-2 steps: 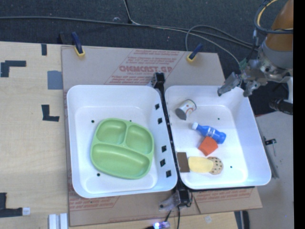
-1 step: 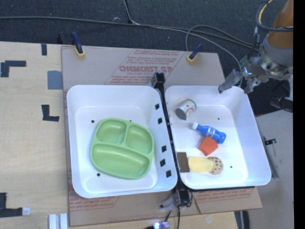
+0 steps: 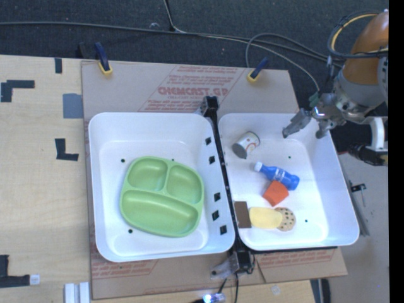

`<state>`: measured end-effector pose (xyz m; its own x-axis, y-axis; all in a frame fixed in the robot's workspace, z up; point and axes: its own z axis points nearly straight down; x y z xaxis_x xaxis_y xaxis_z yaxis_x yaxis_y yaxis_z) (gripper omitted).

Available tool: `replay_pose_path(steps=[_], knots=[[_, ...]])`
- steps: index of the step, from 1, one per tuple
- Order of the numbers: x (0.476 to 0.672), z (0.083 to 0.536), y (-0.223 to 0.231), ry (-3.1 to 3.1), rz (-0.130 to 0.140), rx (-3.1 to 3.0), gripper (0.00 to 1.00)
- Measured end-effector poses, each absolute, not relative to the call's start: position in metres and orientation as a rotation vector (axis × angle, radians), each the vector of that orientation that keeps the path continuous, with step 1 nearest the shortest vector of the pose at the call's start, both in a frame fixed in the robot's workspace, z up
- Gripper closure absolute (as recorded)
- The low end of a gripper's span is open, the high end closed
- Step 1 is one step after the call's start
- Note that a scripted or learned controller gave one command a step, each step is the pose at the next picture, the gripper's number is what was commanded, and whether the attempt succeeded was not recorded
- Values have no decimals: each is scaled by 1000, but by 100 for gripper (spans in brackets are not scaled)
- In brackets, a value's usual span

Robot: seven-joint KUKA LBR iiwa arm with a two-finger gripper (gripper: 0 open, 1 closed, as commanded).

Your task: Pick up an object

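My gripper (image 3: 310, 124): fingers spread open, nothing between them, over right bin (image 3: 334, 188) far corner. Blue bottle (image 3: 277, 174): lying mid-bin, well apart from my fingers, orange block (image 3: 276, 192) touching its near side.

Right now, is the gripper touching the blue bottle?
Apart. The camera view shows the gripper over the right bin's far corner, with white floor between it and the blue bottle.
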<state>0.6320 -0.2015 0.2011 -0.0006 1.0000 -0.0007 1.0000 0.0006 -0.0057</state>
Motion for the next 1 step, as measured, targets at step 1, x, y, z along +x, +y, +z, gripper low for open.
replay_pose_path(steps=[1], knots=[[634,143,-210,-2219,8,-2217,0]])
